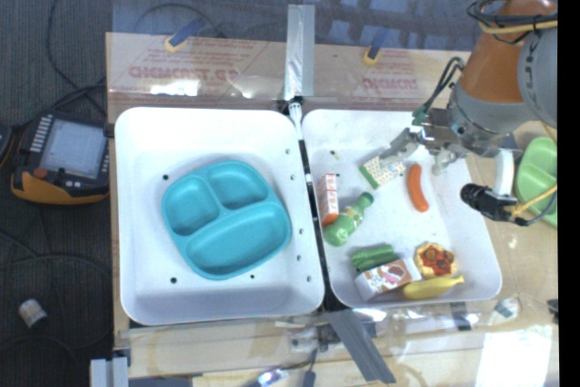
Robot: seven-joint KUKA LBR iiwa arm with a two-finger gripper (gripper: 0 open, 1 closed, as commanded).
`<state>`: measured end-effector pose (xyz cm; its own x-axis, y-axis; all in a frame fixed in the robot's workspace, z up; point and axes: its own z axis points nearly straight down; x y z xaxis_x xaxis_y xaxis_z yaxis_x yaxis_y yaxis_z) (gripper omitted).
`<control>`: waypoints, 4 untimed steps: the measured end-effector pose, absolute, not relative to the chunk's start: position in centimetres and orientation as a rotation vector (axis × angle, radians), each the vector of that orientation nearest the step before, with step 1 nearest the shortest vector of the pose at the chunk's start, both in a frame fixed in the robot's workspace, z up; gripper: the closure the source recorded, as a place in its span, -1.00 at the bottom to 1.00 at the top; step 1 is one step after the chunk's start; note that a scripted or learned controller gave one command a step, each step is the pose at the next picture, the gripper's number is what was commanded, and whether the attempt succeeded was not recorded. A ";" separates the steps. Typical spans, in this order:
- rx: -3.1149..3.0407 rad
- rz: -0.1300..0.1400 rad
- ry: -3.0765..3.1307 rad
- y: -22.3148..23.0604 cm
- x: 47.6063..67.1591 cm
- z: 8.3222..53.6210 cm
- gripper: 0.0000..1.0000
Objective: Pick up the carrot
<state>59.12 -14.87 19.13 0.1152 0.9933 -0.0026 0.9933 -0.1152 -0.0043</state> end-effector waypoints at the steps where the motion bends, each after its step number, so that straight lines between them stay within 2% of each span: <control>1: -2.448 0.003 -1.964 -18.0 61.5 14.6 -1.00; 2: -2.545 -0.020 -1.851 -20.4 62.4 10.3 -1.00; 3: -2.650 0.004 -1.685 -20.7 61.5 15.5 -1.00; 4: -2.740 -0.018 -1.544 -20.0 60.1 10.2 -1.00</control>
